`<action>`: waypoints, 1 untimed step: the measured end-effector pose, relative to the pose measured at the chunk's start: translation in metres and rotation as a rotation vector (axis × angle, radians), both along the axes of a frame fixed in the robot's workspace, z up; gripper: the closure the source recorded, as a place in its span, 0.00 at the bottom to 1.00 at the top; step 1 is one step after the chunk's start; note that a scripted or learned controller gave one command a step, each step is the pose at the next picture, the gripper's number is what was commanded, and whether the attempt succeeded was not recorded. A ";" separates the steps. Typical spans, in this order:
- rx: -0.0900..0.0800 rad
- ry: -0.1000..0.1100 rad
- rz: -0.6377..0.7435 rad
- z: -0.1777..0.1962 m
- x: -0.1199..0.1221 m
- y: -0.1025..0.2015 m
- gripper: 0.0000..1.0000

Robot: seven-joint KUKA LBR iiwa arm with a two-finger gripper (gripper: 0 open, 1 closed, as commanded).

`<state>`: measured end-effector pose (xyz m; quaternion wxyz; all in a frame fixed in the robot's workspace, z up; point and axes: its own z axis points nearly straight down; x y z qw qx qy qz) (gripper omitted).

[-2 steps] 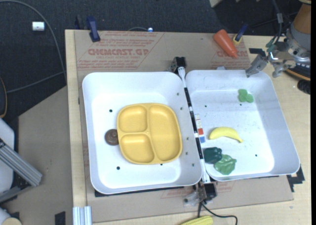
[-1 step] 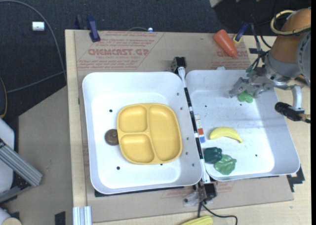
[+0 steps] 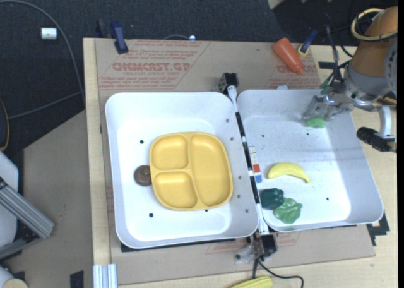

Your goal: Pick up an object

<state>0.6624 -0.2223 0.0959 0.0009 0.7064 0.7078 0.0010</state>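
The arm (image 3: 372, 59) came in from the right and hung low over the far part of the right bin (image 3: 341, 154), close to its far wall. Its gripper (image 3: 319, 111) was down at a small light-green object (image 3: 315, 122), which lay on the bin floor right at the fingertips, partly tucked under them. Whether the claw was released or clenched on that piece, I could not tell from where I stood; metal and green ran together there.

Nearer the front of the same bin lay a yellow banana (image 3: 288, 171), well apart from the gripper. Beside the bin's front left corner sat a dark green object (image 3: 271, 198), touching a paler leafy green object (image 3: 288, 211).

The left bin (image 3: 126, 154) carried a yellow divided plate (image 3: 190, 170) about its middle, with a small brown round object (image 3: 142, 175) just at the plate's left edge.

On the bench behind the right bin, an orange object (image 3: 289, 55) lay near the far edge.
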 end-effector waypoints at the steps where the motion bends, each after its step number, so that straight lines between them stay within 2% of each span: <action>1: 0.002 0.000 0.001 0.044 0.006 0.088 1.00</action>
